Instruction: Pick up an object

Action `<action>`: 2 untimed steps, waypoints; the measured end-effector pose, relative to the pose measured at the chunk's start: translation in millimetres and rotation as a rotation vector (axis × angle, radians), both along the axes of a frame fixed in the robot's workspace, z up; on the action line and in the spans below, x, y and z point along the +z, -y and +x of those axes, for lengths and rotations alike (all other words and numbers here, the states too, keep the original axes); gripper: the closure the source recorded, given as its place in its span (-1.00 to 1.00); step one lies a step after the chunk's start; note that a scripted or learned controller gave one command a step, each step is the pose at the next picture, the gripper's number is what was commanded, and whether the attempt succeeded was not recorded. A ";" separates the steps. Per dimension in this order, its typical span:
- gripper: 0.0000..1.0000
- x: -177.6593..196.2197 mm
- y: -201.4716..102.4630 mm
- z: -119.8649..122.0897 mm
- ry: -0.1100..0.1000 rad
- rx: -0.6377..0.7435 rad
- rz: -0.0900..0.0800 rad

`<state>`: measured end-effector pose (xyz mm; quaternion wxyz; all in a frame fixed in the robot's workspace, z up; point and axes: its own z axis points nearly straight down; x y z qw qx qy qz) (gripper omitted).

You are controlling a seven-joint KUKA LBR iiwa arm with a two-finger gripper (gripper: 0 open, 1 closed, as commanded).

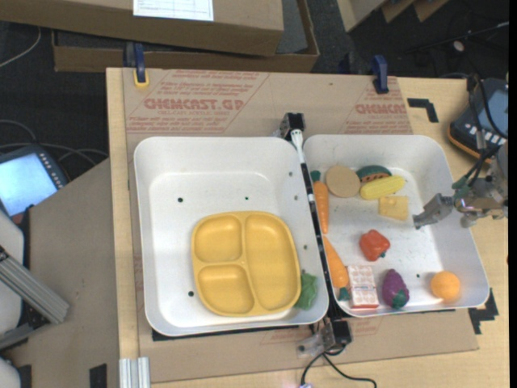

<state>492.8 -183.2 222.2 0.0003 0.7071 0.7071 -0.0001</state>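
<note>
I see the pickable toys all lying in the right bin (456, 186): a yellow corn cob (382, 187) beside a tan round disc (342, 182), a cheese wedge (395, 208), a red pepper (373, 244), a purple eggplant (393, 287), an orange ball (445, 285), a small red-and-white box (362, 286) and two carrots (322, 206) along the left wall. My gripper (432, 210) sits at the bin's right side, just beside the cheese wedge; I cannot tell how its fingers stand, and nothing shows between them. The left bin (161, 184) holds a yellow divided plate (245, 263) with a green leafy piece (308, 290) at its lower right corner.
</note>
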 end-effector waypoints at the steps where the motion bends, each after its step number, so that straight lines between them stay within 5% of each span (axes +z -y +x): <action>1: -1.00 -84.9 -81.0 39.1 -0.008 0.009 0.007; 2: -1.00 -130.3 -75.8 25.2 -0.008 -0.001 0.003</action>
